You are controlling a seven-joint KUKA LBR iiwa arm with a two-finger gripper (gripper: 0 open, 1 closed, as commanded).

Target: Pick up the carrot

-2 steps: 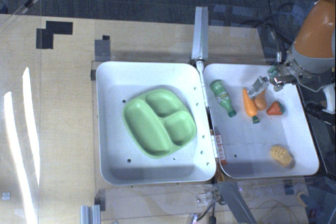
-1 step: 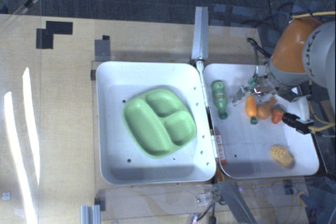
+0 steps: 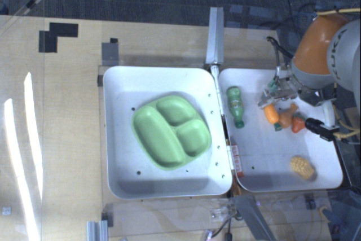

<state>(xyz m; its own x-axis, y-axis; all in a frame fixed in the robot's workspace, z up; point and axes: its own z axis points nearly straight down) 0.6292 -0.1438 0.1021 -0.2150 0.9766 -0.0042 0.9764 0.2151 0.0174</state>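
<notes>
no legible text, labels, numbers or signs anywhere

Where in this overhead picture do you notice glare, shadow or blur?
Camera view: bright white glare streaks lie on the bench at far left; the green plate casts a soft shadow on the left bin; the carrot and the tool above it look slightly soft; the corn shows little detail.

The arm (image 3: 333, 53) is cut off by the right edge, so its base is out of sight. Its hand (image 3: 277, 94) sits low over the carrot (image 3: 272, 114), covering the carrot's upper end. The small orange-red thing (image 3: 295, 121) just beside the carrot is too blurred to name. The table (image 3: 56, 121) runs off the left edge.
</notes>
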